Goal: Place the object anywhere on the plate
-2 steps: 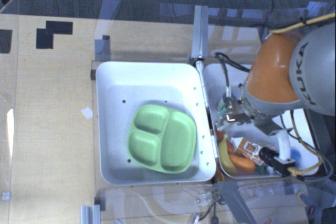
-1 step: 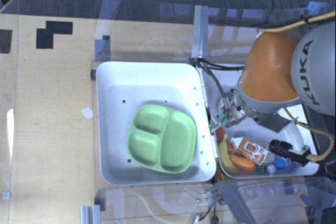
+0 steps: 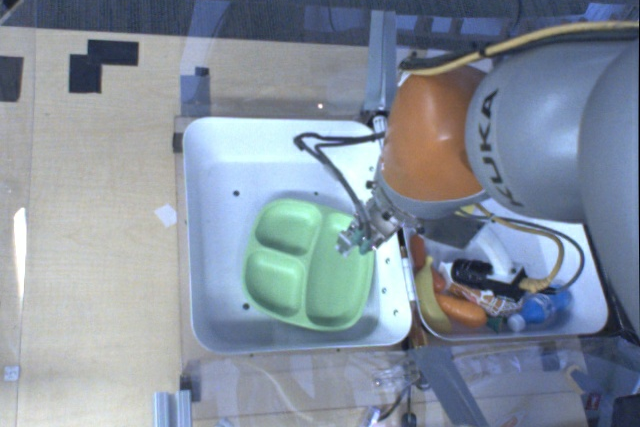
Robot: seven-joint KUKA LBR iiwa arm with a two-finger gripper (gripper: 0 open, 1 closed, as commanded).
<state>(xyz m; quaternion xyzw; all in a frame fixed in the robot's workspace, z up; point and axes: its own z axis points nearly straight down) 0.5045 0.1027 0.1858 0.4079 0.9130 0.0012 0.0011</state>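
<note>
Claw hangs over the green plate in the left bin, at the upper edge of the plate's big right section. Its opening and any load are too small to tell. If the object isn't in the claw, it's likely in the right bin, right of the claw: one banana, one orange piece, one blue bottle. One plate, three sections, two bins.

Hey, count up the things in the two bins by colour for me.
Green: 1, green divided plastic plate
Yellow: 1, yellow curved banana-shaped piece
Orange: 1, orange rounded piece
Blue: 1, small blue item
Total: 4 I can make out
</note>
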